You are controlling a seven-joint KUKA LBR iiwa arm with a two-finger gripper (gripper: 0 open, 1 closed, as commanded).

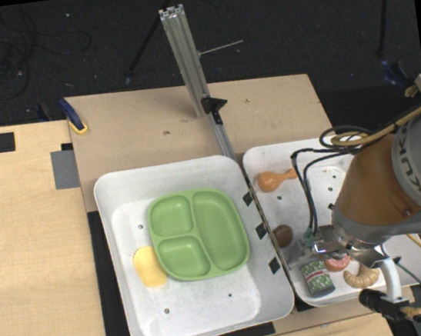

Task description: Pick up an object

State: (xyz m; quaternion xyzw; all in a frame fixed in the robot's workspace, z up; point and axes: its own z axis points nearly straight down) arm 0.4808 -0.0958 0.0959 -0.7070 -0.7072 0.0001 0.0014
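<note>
Nearest, at the lower right of the camera view, the grey arm [388, 185] with its orange band reaches over the right bin [261, 165], and its jaws [324, 247] hang low over that bin's near end; whether they are clenched or released cannot be told, since the wrist hides them. Just beside them lie a small green can [317, 277], a pink-and-white piece [338, 262] and a tan curved piece [363, 277], clustered together at the bin's near end; none is visibly between the jaws. A little farther in, a brown rounded object [283, 235] lies near the bin's left wall, and beyond it an orange pear-shaped object [269, 181] lies near the far left corner. Black cables [306, 181] loop across the bin floor. In the left bin [113, 192], a green divided plate [199, 232] lies flat, with a yellow object [149, 267] just beside its left near edge. Farther back, a metal post [187, 58] rises from the brown table [142, 126], at the bins' far side.
</note>
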